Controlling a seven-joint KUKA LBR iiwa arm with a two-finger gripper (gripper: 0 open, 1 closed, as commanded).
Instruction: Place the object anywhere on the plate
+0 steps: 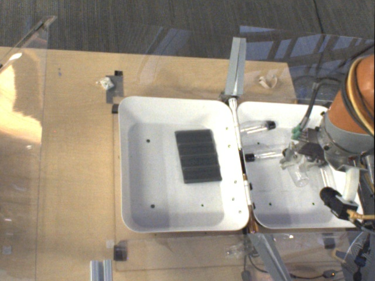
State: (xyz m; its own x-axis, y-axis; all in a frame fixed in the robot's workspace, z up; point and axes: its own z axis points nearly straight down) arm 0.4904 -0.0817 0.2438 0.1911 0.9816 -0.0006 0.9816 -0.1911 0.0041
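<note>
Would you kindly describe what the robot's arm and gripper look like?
The arm is grey with a rounded orange band above the wrist. Black cables loop along its upper side, and a small green fitting sits near the wrist. The gripper is a pale metallic assembly with dark parts.

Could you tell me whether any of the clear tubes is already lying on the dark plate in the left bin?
No: the dark plate lies bare in the left bin, while two clear tubes lie in the right bin.
</note>
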